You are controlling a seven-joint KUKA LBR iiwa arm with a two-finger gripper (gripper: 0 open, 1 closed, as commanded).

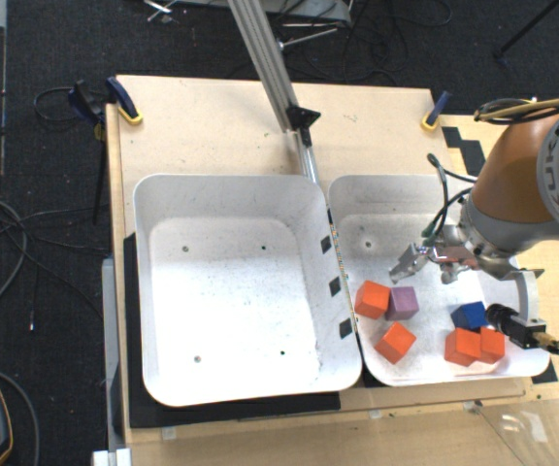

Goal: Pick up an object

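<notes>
A wooden bench [221, 124] carries two shallow white bins side by side. The left bin [163, 212] shows bare floor; the right bin [357, 197] holds the objects. The grey arm with its orange band [517, 178] reaches in from the right — its gripper [425, 258] hangs over the right bin's middle.

Just below and left of the gripper lie an orange cube [373, 300] touching a purple cube [404, 302], with another orange cube [395, 342] nearer the front rim. Off to the right sit a blue cube [471, 316] and two orange blocks [474, 346] pressed together.

The purple cube looks nearest the gripper. Whether the jaws are spread or closed cannot be told — the metal parts blur together, and nothing is visibly held.
</notes>
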